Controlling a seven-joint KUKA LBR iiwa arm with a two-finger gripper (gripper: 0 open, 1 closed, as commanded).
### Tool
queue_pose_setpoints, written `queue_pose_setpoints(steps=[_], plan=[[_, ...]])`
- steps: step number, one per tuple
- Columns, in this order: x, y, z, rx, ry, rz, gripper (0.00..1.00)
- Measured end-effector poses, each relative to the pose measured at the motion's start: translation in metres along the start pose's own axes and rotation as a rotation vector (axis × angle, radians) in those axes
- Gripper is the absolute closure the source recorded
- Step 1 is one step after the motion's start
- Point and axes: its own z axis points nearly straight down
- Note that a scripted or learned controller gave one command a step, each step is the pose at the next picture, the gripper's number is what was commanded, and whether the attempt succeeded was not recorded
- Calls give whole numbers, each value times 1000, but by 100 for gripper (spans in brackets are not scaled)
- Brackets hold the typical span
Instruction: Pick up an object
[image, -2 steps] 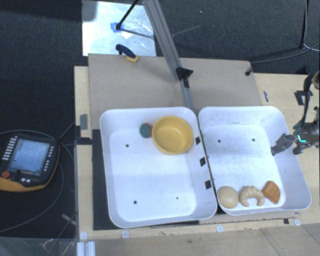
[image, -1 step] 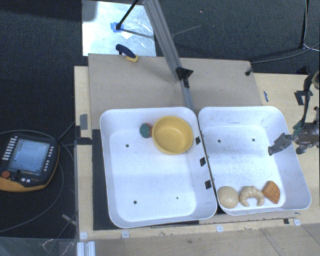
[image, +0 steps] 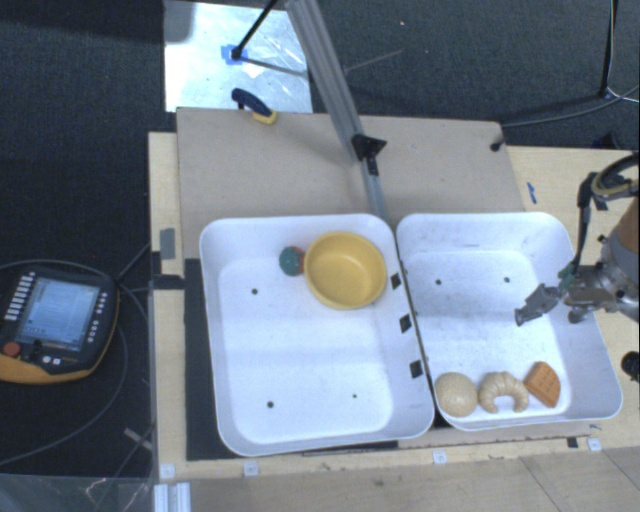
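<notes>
claw (image: 532, 308), grip state unclear, hovers above tan curved croissant (image: 505, 391) in right bin (image: 470, 250).

The arm (image: 622, 240) reaches in from the right edge, its wrist bent low. The gripper (image: 532, 306) points leftward, grey and slanted slightly downward.
</notes>
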Motion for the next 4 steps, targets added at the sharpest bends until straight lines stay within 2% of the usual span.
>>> queue_pose_setpoints(steps=[2,3,4], plan=[[-3,3,113,-1,0,0,0],[-3,4,100,-5,-2,0,100],[-10,12,43,-9,-3,0,100]])
